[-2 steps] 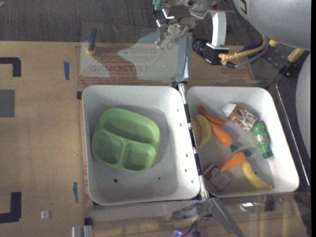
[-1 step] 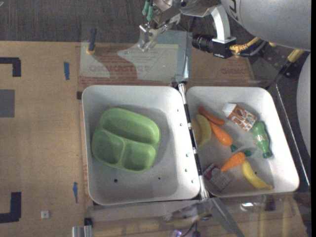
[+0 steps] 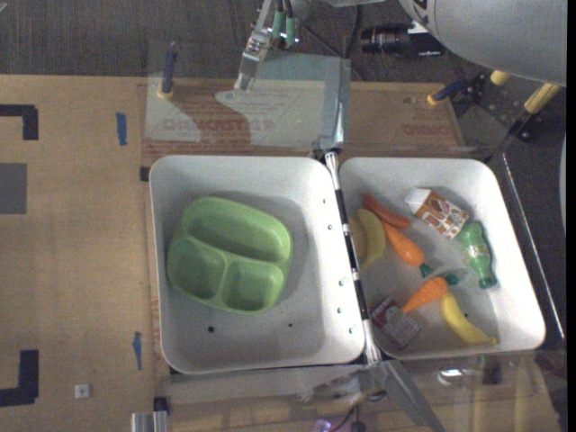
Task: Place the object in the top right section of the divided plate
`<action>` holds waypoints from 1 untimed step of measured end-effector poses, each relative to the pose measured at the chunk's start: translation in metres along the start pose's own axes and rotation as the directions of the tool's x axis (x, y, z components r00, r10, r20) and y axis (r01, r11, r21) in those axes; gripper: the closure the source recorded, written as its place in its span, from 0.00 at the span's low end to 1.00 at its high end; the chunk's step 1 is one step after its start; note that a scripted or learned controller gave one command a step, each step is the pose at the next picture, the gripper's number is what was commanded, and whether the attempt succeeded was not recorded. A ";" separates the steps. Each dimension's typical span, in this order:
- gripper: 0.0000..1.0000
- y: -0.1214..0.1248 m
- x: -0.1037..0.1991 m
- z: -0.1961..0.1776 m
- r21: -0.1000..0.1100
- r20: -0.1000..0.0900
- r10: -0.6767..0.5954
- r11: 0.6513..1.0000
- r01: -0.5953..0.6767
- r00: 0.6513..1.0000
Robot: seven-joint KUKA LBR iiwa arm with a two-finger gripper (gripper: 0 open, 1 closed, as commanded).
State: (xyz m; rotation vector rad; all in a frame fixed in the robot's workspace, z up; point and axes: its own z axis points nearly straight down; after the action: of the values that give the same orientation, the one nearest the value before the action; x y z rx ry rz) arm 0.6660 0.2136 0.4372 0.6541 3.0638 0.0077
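A green divided plate point(image 3: 230, 254) lies in the left white bin point(image 3: 180, 331), with one long section along its far side and two smaller sections nearer the front. The right white bin point(image 3: 517, 268) holds the loose toy foods: two orange carrots point(image 3: 403, 247) point(image 3: 425, 293), a yellow banana point(image 3: 465, 322), a green bottle point(image 3: 477, 254), a small carton point(image 3: 438, 212), a pale yellow piece point(image 3: 369, 237) and a dark red packet point(image 3: 396, 322). My gripper point(image 3: 247, 77) hangs high beyond the far edge of the left bin, well away from plate and foods, with nothing visible in it.
A clear sheet point(image 3: 243, 106) lies on the bench behind the left bin, under the gripper. A metal divider point(image 3: 346, 259) runs between the two bins. The large grey arm body point(image 3: 504, 12) spans the top right.
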 end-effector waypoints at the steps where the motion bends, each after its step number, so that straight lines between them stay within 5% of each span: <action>1: 1.00 -0.038 0.025 0.000 0.004 -0.004 -0.082 0.997 0.082 0.997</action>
State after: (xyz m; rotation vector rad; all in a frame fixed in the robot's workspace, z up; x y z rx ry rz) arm 0.6278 0.1888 0.4370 0.5286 3.0928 0.0020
